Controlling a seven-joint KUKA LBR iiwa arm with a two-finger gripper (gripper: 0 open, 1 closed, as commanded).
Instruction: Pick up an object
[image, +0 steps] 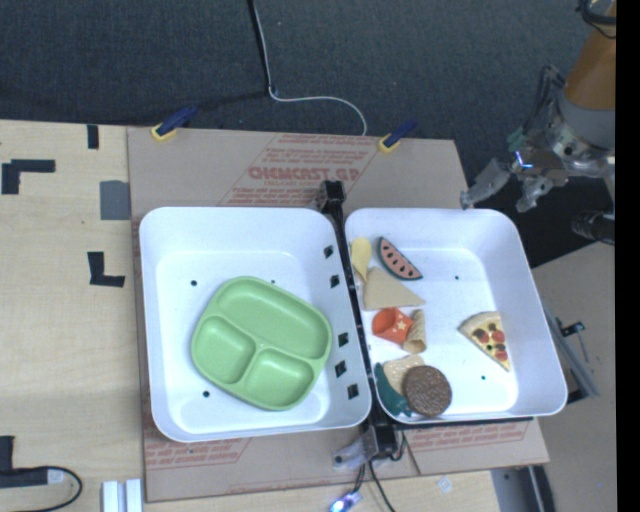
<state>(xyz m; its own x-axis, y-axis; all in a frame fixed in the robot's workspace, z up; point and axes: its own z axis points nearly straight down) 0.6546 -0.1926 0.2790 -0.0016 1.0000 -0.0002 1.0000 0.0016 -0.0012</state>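
Nearest the camera, in the right bin (520, 255), a round brown cookie (427, 390) lay at the front edge, beside a tan wedge. Behind them sat a small red piece (392, 324), a pizza slice (488, 338) off to the right, and a watermelon slice (398, 259) toward the back. The left bin (165, 250) held a green divided plate (262, 343). Farthest off, the claw (515, 182) hung beyond the right bin's back right corner, its fingers spread and grasping nothing. Every toy lay forward and left of it; the pizza slice looked closest.

Even bright light, soft shadows, mild blur, white bins glary
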